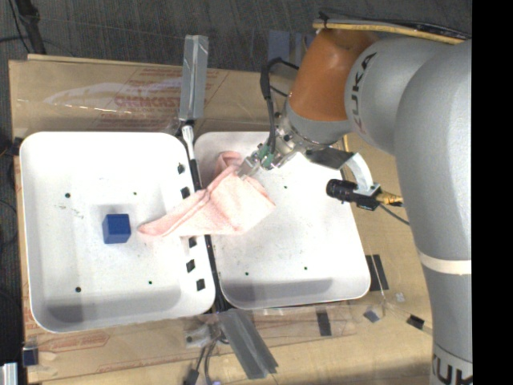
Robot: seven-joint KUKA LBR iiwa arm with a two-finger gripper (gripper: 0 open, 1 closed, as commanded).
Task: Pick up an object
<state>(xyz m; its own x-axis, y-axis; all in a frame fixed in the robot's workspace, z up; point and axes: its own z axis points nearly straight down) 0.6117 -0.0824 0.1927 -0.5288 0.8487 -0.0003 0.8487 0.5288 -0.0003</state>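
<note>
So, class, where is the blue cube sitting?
The blue cube sits in the left bin, left of centre, near the pink cloth draped across the divider.

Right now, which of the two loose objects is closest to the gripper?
The pink cloth, draped over the divide between the two bins; its upper end sits at the gripper. The blue cube lies far off in the left bin.

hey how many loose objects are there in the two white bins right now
2. A blue cube sits in the left bin. A pink cloth drapes over the divider between both bins; something small might be hidden under it.
</note>
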